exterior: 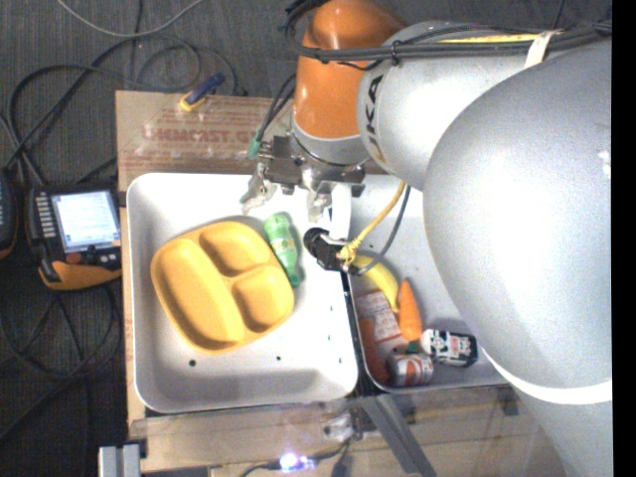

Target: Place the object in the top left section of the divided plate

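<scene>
The jaws (288,202) hang over the far edge of the left bin (179,386), their two fingers spread apart with nothing between them. Just below them a green bottle (283,246) lies in the bin, touching the right rim of the yellow divided plate (224,286), outside its sections. The plate sits below and to the left of the jaws. To their lower right, in the right bin (370,374), lie a banana (380,278), a carrot (408,311), a can (409,370) and a small bottle (449,347). A tablet (84,222) rests well to the left, off the worktop.
</scene>
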Tool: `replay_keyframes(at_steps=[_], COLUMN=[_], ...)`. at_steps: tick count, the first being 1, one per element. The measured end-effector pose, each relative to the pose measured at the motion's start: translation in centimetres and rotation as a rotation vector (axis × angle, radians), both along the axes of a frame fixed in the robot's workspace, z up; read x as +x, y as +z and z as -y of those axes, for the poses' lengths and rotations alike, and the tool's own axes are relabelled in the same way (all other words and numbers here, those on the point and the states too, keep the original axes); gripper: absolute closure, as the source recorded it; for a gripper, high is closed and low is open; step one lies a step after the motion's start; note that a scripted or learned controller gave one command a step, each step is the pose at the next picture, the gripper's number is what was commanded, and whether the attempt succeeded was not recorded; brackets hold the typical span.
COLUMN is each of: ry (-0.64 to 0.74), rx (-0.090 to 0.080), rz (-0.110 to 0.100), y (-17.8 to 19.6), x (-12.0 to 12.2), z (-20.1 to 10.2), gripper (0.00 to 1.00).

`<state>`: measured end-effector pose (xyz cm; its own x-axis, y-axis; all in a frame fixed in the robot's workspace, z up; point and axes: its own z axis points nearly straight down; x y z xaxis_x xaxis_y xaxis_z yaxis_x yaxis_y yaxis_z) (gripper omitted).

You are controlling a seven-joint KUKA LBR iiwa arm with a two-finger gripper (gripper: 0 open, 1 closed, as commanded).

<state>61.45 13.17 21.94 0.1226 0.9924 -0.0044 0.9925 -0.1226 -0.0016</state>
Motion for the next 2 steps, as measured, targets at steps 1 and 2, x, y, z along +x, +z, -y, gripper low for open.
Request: replay_keyframes(at_steps=[1, 2], ry=[0.0, 0.06], rx=[-0.001, 0.001], rz=[-0.003, -0.001], y=[0.8, -0.2], x=[0.0, -0.2], z=[0.0, 5.5], gripper=[1.0, 1.0])
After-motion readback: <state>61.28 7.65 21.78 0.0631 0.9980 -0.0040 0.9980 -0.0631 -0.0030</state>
